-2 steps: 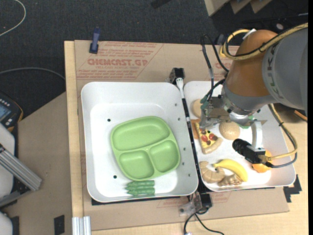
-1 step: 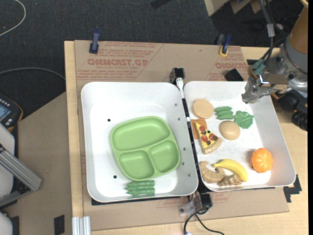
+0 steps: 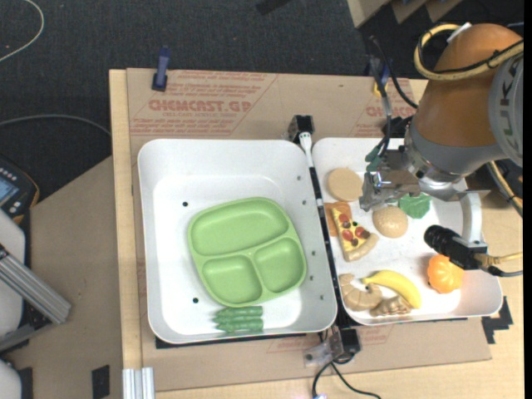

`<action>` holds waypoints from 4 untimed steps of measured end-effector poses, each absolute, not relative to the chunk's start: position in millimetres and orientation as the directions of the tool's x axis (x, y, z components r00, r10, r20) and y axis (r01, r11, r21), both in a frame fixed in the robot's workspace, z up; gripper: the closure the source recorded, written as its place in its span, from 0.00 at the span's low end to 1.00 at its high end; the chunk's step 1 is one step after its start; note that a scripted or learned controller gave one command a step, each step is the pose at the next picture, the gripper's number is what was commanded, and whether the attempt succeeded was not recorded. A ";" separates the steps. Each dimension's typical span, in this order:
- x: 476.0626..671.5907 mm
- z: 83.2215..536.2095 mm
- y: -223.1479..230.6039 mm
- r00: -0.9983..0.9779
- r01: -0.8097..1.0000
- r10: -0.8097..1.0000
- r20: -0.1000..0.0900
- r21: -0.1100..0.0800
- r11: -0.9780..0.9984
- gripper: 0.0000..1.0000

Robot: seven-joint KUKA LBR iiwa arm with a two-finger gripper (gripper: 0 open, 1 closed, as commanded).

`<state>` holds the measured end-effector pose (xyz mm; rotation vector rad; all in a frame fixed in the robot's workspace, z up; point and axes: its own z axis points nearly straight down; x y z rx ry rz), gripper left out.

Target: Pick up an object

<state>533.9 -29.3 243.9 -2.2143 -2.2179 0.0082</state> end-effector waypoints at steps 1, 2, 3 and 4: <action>525.2 290.0 37.7 -0.007 1.000 1.000 0.002 0.005 0.007 1.00; 493.6 443.0 8.0 0.000 1.000 1.000 0.001 0.017 0.000 1.00; 476.6 288.0 30.3 0.001 1.000 1.000 0.000 -0.017 -0.001 1.00; 496.4 209.3 -55.4 0.007 1.000 1.000 0.000 -0.006 -0.007 1.00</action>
